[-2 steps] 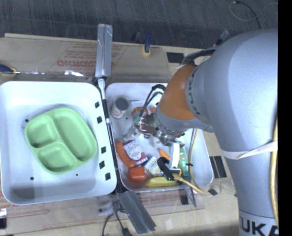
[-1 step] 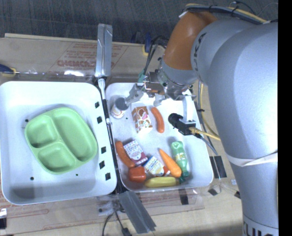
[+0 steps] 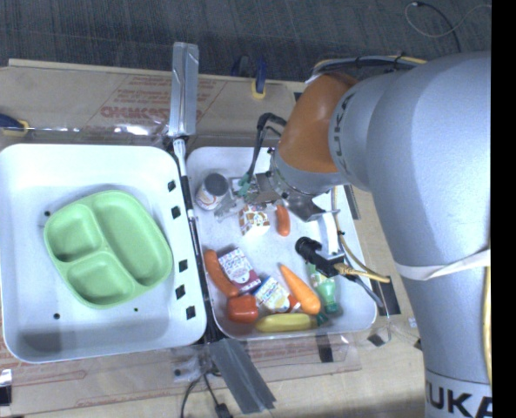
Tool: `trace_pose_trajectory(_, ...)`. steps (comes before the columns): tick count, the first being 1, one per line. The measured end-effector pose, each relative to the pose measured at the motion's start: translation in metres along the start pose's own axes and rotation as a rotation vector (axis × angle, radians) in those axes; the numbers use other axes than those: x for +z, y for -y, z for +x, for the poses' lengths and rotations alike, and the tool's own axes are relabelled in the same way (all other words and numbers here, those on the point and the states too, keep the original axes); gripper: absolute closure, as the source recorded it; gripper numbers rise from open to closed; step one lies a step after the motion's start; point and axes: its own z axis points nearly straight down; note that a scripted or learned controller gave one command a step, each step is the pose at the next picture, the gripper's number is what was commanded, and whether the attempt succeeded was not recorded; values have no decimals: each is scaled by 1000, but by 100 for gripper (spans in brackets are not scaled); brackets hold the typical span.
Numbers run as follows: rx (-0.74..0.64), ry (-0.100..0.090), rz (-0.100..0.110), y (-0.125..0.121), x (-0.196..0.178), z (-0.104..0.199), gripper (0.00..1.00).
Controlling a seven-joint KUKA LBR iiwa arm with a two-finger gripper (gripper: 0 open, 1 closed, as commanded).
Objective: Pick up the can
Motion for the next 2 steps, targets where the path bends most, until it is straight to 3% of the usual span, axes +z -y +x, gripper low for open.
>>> trace_pose_trajectory(1,61,5,-20,37,5,-6,0)
trace_pose_trajectory(2,17,1,4,90,13,-36,0)
